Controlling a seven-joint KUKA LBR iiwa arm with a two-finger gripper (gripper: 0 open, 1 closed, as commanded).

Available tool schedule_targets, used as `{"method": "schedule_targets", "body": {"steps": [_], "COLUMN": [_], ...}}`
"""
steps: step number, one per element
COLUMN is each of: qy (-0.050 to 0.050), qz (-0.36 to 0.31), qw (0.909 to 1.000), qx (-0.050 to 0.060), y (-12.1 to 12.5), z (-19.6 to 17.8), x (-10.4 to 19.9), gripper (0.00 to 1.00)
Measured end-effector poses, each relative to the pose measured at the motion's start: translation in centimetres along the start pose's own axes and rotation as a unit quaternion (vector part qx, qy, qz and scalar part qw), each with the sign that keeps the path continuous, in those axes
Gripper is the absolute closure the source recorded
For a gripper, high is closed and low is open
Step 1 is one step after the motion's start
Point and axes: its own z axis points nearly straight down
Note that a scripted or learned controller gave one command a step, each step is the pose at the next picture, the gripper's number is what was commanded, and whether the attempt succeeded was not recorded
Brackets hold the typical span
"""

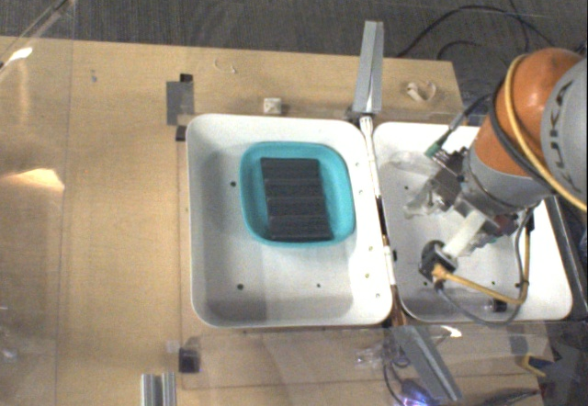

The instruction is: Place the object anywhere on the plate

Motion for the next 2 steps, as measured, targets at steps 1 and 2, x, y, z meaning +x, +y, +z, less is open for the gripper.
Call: {"method": "schedule_targets", "body": {"steps": [1,2], "qy": [0.000,0.000], "qz": [0.000,0.000], "qw": [1.0000,1.0000], "qx": [0.000,0.000], "y": [0.01,0.01], "z": [-0.01,-0.01], "x": [0.00,0.00], "gripper": [0.00,0.00]}}
